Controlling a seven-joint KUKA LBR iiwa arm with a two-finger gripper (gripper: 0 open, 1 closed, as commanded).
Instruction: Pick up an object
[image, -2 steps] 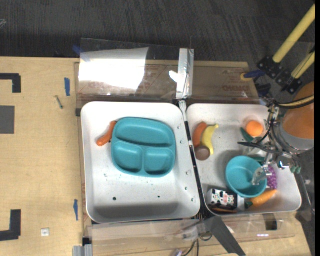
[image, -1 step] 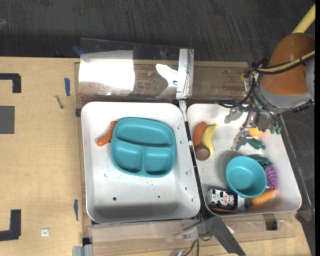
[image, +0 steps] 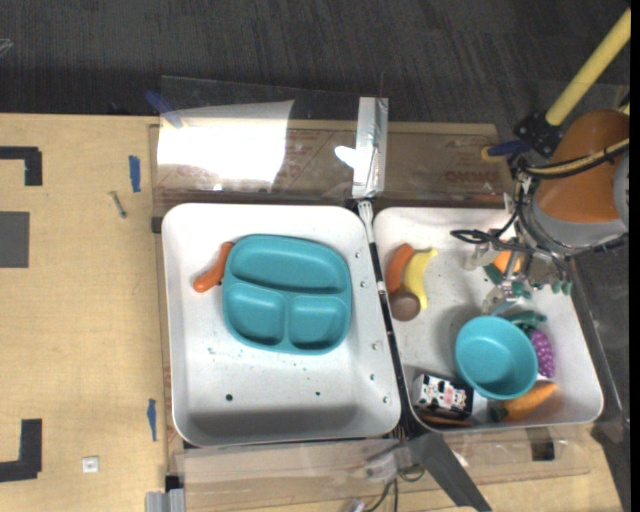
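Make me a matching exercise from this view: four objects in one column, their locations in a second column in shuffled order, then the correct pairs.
Objects:
1. teal divided plate
2. teal bowl
3. banana
4. purple grapes

Locations:
A. right bin, near its left wall, beside an orange piece
B. left bin, in the middle
C. right bin, against the bowl's right side
D. right bin, lower middle, below the gripper

Pairs: 1-B, 2-D, 3-A, 4-C
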